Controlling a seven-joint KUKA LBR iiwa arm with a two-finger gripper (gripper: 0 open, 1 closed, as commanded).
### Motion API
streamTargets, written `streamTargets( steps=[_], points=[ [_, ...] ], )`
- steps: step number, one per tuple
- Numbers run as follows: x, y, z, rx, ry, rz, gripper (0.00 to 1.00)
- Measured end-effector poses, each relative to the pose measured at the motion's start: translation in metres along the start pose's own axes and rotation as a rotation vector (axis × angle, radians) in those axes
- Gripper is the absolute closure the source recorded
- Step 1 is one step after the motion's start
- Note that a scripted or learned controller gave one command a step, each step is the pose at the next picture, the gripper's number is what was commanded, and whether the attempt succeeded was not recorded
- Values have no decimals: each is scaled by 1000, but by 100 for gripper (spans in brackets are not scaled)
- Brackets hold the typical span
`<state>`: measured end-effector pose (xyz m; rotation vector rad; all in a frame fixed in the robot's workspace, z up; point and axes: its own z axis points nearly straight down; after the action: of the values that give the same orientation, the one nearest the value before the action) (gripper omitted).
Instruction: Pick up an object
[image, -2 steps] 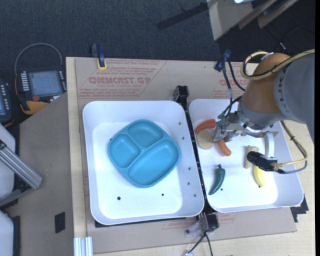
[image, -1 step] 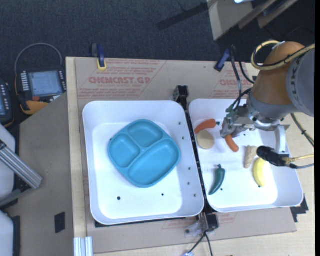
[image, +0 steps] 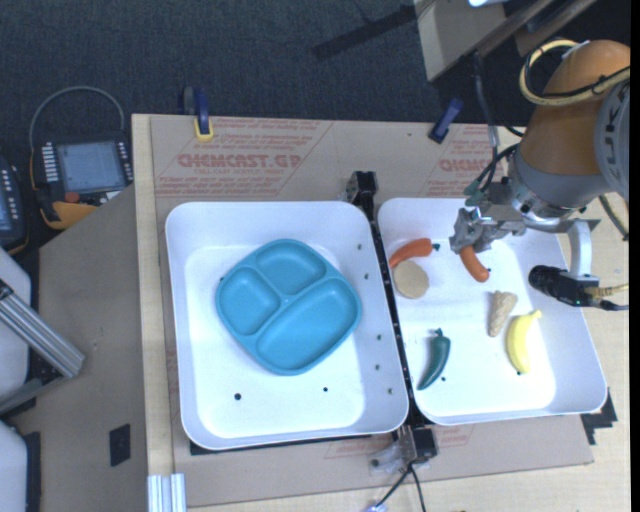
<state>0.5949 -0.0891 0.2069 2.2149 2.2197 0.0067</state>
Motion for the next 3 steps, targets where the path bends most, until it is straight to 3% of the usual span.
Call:
streamTargets(
  steps=[1, 3],
  points=[
    [0, 2, -53, 0, 0, 1, 100],
    [117, 14, -40, 9, 3, -5, 100]
  ],
)
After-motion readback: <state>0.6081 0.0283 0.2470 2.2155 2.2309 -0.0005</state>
